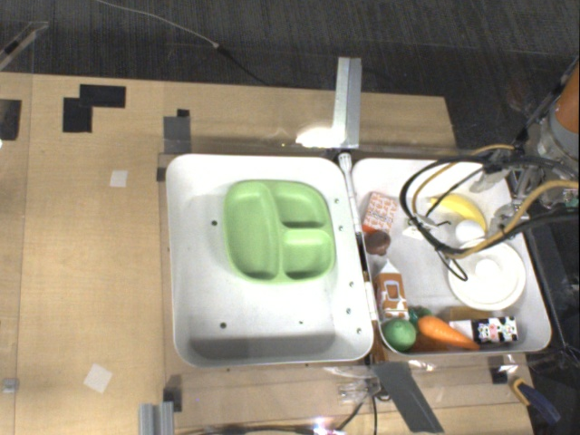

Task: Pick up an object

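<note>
On the worktop (82, 270) sit two white bins. The left bin (195, 333) holds a green divided plate (276, 229) near its middle, with bare floor along its left and near edges. The right bin (540, 320) is crowded: a banana (458, 209) by the far side, a white plate (489, 277) toward the right wall, a carrot (442, 332) and green ball (399, 333) along the near edge, and cartons (379, 211) against the dividing wall. The arm (557, 130) hangs over the bin's far right corner amid looping cables (430, 188); whether the tool is wide or narrow cannot be told.
</note>
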